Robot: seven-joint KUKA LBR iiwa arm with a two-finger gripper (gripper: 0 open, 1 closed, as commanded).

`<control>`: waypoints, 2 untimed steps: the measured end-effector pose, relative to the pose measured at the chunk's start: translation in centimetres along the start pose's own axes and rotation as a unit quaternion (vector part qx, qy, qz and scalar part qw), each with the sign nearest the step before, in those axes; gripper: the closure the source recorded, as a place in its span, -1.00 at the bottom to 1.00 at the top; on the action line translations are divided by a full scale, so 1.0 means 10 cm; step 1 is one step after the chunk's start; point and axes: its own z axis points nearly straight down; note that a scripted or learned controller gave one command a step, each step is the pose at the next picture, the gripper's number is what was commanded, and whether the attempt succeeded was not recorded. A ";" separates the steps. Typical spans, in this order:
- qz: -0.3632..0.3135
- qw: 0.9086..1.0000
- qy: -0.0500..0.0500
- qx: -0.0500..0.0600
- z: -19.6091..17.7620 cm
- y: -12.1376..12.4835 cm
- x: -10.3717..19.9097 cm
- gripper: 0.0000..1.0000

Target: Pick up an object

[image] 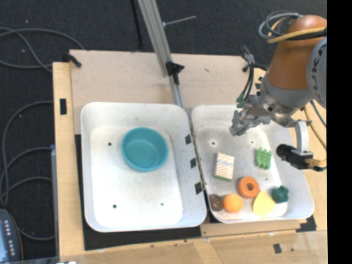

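Two shallow white bins side by side on a tan surface (121, 78). In the left bin (99, 202), a teal bowl (144, 149) sitting upright, a little above the middle and well apart from the walls. In the right bin (212, 122), a cluster of small things toward the near end: a pale box with green dots (224, 166) near the middle; a green ridged block (263, 158) to its right; an orange ring (248, 187) below and between those two; an orange ball (233, 203) just beside a small brown lump (216, 202) at the near left corner; a yellow lemon-like piece (264, 204) right of the ball, touching or nearly touching a dark green piece (281, 193) at its upper right. Reaching in from the right, a grey arm with an orange band (294, 54), wrapped in loose cables. At its end, the hand (238, 126), hanging over the far part of the right bin, above the box and well apart from every piece. Nothing visible between its tips; cannot tell how far open, too dark and small to read. A slanted metal rail (157, 29) crossing from the top edge down to the gap between the bins.
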 end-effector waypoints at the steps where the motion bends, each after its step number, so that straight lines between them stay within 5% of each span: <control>1: 0.000 1.000 0.000 0.000 0.03 0.13 0.52 1.00; 2: -0.001 1.000 0.001 -0.001 -0.01 0.35 1.01 1.00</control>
